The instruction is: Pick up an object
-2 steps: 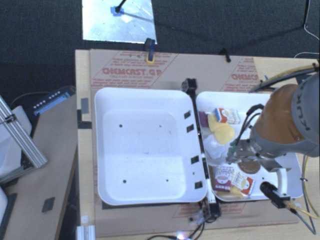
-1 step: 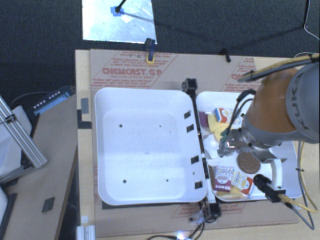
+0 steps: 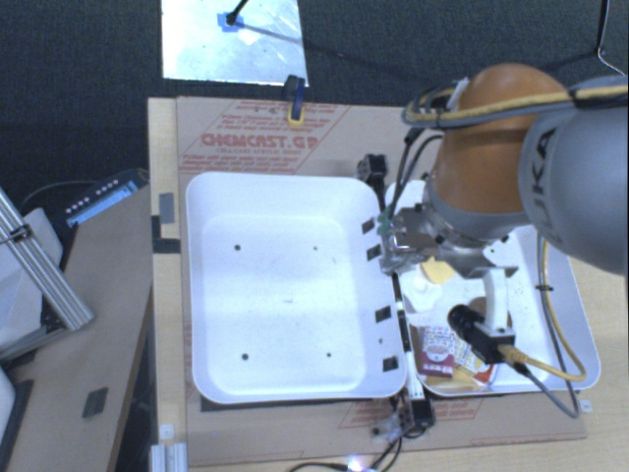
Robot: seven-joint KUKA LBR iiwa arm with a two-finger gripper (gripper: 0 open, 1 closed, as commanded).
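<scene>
Camera view looks down on a tan bench (image 3: 113, 303) set against dark carpet (image 3: 69, 67). On the bench lies a cardboard sheet (image 3: 257, 138) printed with red lettering, and the left bin (image 3: 285, 283) rests on it, its white floor marked by four small dark dots.

Behind the left bin, a blue-and-yellow clamp (image 3: 294, 100) grips the cardboard's far edge. Farther back on the carpet is a shiny silver plate (image 3: 231, 28). To the left of the left bin stand a slanted aluminium rail (image 3: 39, 273) and a dark strip with blue lights (image 3: 103, 195). Small black clips (image 3: 384, 314) line the left bin's right rim, where it meets the right bin (image 3: 570, 327).

The arm (image 3: 580, 195), with its orange band (image 3: 496, 136), hangs over the right bin. The gripper (image 3: 403, 252) sits low, just right of the left bin's right rim. Its body hides how wide it stands, so I cannot tell, and nothing is seen held.

A red-and-white packet (image 3: 438, 350) lies in the right bin near the left bin's front right corner. A pale yellow piece (image 3: 437, 271) lies just behind it, close to the gripper.
</scene>
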